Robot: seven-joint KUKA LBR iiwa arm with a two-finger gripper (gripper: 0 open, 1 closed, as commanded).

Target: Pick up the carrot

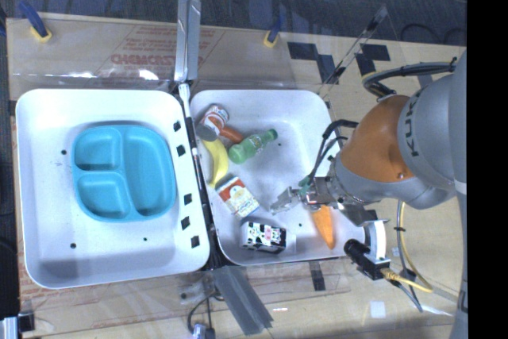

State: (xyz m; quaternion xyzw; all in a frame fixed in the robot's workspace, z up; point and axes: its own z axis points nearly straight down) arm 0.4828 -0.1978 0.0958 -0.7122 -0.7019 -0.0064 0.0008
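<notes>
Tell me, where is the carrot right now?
The carrot lies in the right-hand bin, near its lower right corner, just below the gripper and to the right of the small black-and-white carton.

Two bins sit side by side on the bench: the left bin [48,266] fills the frame's left half, the right bin [305,103] its centre. A divided tray [123,171] lies in the middle of the left bin. In the right bin, a can [213,121] lies at upper left, a bottle [252,145] just right of it, a banana [217,159] below the can, a small carton [238,197] below that, and a box [263,236] against the lower edge. The carrot [324,225] lies at lower right, with the gripper [305,194] just above it.
</notes>
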